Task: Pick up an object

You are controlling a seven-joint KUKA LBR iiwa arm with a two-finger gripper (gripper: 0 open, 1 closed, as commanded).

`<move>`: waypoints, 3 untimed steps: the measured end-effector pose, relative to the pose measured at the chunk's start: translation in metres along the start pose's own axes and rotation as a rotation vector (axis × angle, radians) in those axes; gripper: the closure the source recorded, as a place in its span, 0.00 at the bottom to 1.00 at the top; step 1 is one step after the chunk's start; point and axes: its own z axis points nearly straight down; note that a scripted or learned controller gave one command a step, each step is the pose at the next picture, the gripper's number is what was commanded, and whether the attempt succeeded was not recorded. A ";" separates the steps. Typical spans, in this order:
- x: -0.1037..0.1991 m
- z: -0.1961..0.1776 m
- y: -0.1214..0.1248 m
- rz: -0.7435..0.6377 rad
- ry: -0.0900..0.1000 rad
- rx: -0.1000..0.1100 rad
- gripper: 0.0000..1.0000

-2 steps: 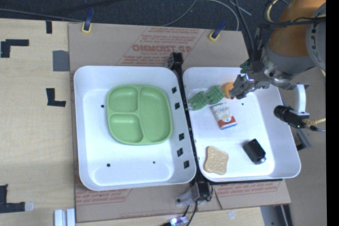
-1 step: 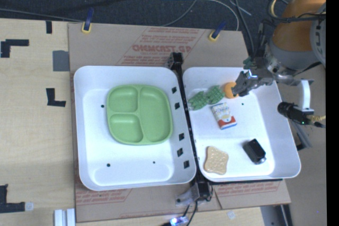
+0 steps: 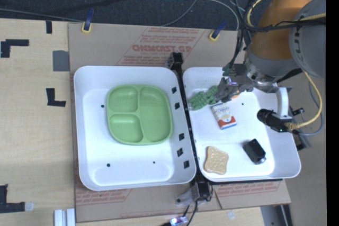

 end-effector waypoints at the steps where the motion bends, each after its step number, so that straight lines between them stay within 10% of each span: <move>1: 0.049 0.012 -0.008 -0.001 0.000 0.001 1.00; 3: 0.152 0.022 -0.025 -0.002 0.000 0.000 1.00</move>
